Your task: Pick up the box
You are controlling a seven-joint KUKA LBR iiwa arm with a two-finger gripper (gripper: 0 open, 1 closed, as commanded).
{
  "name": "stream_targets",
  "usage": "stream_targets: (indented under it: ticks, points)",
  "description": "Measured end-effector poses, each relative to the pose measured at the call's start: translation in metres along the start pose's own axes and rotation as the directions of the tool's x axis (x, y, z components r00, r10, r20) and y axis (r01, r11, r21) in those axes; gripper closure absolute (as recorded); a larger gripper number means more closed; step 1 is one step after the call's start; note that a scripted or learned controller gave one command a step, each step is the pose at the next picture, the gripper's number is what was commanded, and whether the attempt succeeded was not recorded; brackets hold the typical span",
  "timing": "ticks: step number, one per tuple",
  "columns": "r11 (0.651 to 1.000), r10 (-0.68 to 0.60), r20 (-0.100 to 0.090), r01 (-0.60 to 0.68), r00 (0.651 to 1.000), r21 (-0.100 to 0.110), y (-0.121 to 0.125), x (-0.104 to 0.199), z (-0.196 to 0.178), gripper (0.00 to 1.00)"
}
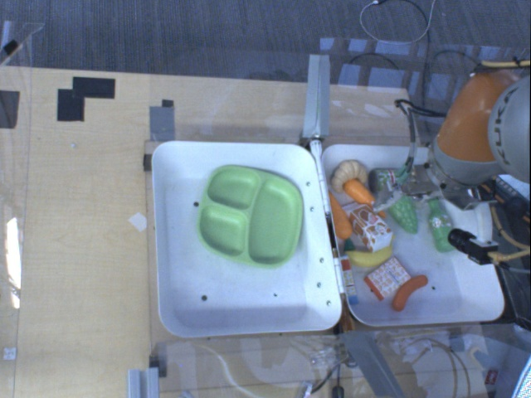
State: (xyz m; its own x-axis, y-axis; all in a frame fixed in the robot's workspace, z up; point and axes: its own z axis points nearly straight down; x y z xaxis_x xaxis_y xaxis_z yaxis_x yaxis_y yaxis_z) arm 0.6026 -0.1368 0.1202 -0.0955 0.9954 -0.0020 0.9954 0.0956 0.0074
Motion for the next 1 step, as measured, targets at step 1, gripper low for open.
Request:
stream_targets:
  ticks: [1]
  points:
    - [1.000, 0.000, 0.001, 0.000, 1.000, -0.005, 0.0019, 0.0002, -0.0116, 1.00]
